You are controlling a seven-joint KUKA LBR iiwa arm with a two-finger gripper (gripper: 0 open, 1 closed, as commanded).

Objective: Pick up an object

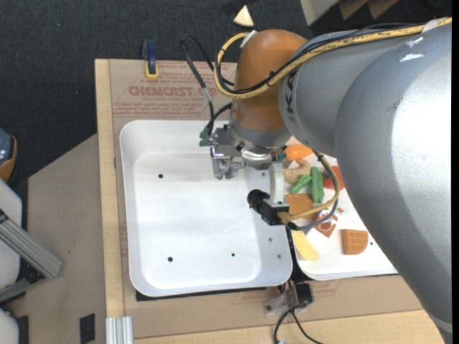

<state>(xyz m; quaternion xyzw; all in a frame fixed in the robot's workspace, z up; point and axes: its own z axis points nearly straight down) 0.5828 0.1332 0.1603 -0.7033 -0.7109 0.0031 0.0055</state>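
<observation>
Two white bins sit side by side, and the gripper (228,165) hangs low over the left bin (186,264), near its far wall. Whether it is parted or closed cannot be told (nothing shows in its grasp). Right of it, in the right bin (358,267), lie a green pepper-like toy (314,181), an orange waffle-like piece (353,241) and a yellow wedge (307,248).

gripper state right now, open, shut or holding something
Gripper: over the left bin, near its back right part; whether it is open or shut cannot be told.
</observation>
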